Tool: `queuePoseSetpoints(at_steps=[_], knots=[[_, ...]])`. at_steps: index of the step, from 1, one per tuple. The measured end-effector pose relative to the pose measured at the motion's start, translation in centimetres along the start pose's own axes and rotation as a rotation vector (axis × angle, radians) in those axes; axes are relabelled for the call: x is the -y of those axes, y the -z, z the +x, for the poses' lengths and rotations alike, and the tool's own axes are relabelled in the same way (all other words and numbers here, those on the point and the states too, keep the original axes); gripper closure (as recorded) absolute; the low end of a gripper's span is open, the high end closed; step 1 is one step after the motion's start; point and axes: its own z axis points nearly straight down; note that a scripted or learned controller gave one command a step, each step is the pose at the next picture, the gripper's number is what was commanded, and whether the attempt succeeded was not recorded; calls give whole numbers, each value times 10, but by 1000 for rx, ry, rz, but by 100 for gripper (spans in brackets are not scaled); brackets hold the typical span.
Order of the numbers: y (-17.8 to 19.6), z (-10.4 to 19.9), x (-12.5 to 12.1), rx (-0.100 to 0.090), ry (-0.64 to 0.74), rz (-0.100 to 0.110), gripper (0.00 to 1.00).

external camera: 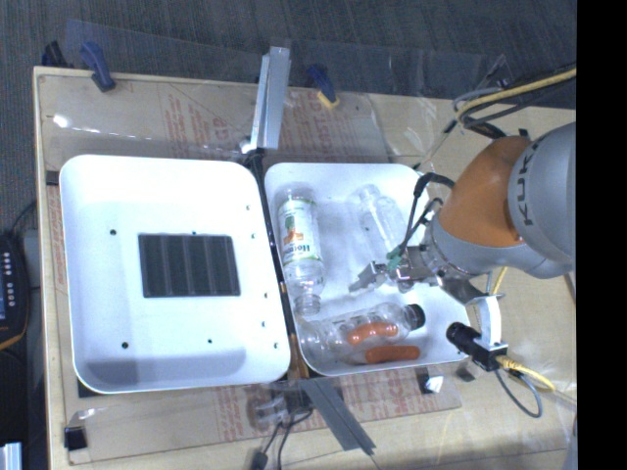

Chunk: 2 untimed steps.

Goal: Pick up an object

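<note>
The arm (509, 213) reaches in from the right over the right bin (333, 179), and its claw (377, 274) hangs low above the middle of that bin; whether it is open or shut cannot be told, and nothing is seen held in it. The things to choose from all lie in this bin: a clear bottle with an orange and green label (298, 248) along the left wall, a bare clear bottle (377, 218) near the back, and a clear bottle with a black cap (362, 329) along the front wall, with an orange sausage-shaped piece (392, 354) just beside it. The capped bottle looks nearest to the claw, so a good try would likely come straight down across its width, away from the wall. The clear plastic is probably slick and round, so it could roll or slip. The left bin (98, 262) carries a dark ribbed panel (189, 264). Both bins sit on a pale desk (392, 116) with blue clamps (98, 67) at the back edge.
</note>
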Motion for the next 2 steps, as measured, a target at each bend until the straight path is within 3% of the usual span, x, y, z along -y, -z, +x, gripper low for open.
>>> queuePoseSetpoints(at_steps=[1, 2], knots=[[46, -5, -25, 1, 70, -3, 0], [53, -7, -79, 3, 252, -4, 0]])
